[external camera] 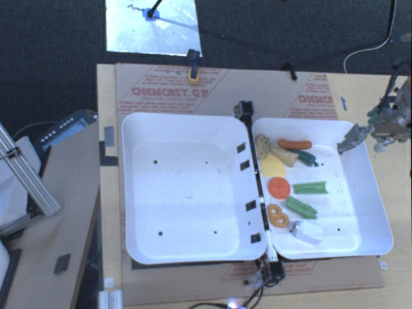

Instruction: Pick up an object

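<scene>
Toy foods (291, 182) clustered in right bin (370, 192), gripper (362, 140) above far rim, holding nothing, spread unclear

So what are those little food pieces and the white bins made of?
The hot dog, tomato slice and pretzel look like moulded plastic toys: flat, saturated colours and smooth surfaces. The white bins seem thin formed plastic, with rounded corners and a slight sheen. The view is too coarse to be certain.

Toy foods (291, 179) in the right bin (367, 198), left bin (187, 185) beside it, tool (360, 138) over right bin's far-right rim.
</scene>
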Controlling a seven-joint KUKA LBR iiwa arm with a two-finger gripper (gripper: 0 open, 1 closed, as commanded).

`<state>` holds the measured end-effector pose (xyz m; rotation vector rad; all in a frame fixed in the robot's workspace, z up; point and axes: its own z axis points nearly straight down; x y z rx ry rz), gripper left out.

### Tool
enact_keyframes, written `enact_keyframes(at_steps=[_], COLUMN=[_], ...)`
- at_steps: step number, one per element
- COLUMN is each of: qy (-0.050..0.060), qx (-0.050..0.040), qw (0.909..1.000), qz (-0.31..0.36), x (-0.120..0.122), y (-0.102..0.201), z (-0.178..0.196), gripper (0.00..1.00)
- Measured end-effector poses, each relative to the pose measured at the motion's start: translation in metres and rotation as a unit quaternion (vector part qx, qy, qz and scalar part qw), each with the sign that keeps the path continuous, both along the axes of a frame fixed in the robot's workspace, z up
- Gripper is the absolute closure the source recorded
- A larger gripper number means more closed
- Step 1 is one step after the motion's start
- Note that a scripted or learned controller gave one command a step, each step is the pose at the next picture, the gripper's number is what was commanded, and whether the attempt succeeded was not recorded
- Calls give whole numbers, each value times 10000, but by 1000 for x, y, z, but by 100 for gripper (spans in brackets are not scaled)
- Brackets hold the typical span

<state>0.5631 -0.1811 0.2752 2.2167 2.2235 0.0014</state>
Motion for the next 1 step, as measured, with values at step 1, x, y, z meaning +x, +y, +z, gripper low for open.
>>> enact_keyframes(at_steps=[1], qy=[30], qx=[26], qw=[10000], qz=[39], x=[-35], y=[84], z=[-36], gripper=[0])
